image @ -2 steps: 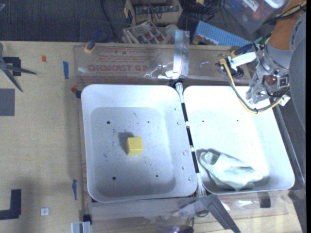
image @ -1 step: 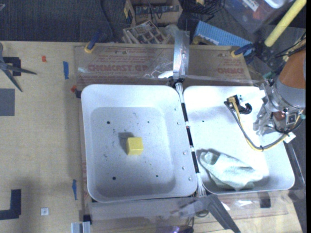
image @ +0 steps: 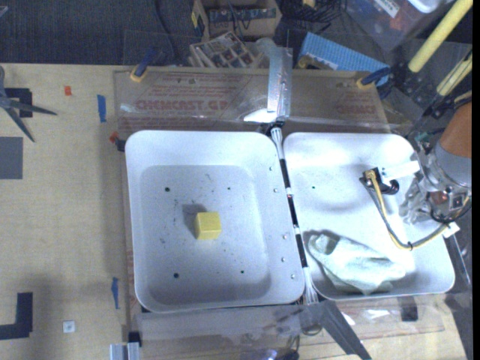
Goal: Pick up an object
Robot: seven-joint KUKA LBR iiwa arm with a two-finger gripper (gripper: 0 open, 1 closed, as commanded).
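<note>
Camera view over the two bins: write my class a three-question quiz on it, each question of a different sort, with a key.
1. True or false: the yellow block lies in the left bin.
2. What lies in the near part of the right bin? A. a crumpled pale cloth B. a red ball C. a metal spoon
3. Fill in: the pincer hangs over the ____ bin.

Key: 1 true; 2 A, the crumpled pale cloth; 3 right.
</note>
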